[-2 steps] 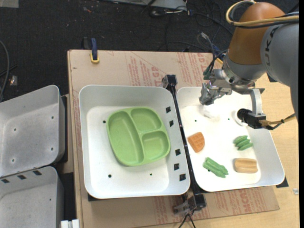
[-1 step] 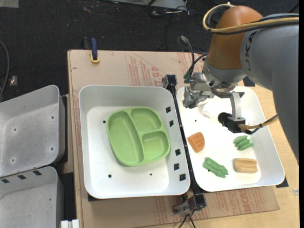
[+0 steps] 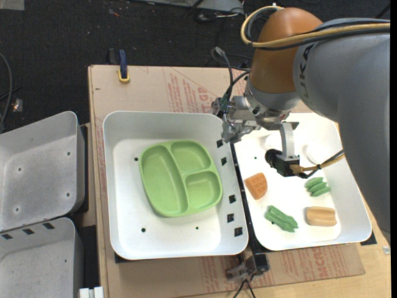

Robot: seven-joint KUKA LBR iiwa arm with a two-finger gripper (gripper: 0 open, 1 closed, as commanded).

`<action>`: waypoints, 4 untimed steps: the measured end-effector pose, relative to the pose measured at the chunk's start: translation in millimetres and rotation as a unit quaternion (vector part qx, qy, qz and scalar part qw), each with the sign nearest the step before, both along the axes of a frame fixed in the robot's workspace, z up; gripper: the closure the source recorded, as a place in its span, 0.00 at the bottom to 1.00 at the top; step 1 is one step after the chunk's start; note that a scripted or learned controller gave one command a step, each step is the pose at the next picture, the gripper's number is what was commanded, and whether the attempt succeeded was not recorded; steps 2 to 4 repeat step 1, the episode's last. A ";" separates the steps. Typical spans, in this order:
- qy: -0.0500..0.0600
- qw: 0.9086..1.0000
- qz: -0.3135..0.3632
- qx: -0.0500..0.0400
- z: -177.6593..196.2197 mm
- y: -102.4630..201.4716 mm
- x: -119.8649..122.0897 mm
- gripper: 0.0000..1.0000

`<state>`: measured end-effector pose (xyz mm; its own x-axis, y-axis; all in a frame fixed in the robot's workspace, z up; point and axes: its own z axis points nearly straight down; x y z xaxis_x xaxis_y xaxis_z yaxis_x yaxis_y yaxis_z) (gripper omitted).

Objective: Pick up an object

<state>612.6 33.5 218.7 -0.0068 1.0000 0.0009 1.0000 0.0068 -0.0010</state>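
Claw [image 3: 233, 128] sits low over the far-left corner of the right bin [image 3: 353, 228], at the wall shared with the left bin [image 3: 118, 228]. Open or closed: cannot tell, since wrist hardware masks it. Nothing seen in its grip.

Closest candidate is the orange piece [image 3: 256, 185], on the bin floor nearer than the claw and slightly right, clearly apart from it. Shape stubby; long axis possibly near-far, not certain.

Further out: green pod [image 3: 280, 218], second green pod [image 3: 317, 187], tan block [image 3: 320, 216]. Green plate [image 3: 181, 177] lies in the left bin.

Arm [image 3: 347, 61] enters from the right, wrist bent down over the bench [image 3: 155, 85].
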 end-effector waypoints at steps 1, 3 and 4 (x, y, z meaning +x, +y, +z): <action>0.000 1.000 0.000 0.000 4.9 46.5 -7.2 1.00; 0.000 1.000 0.000 0.000 4.9 46.5 -7.2 1.00; 0.000 1.000 0.000 0.000 4.9 46.5 -7.2 1.00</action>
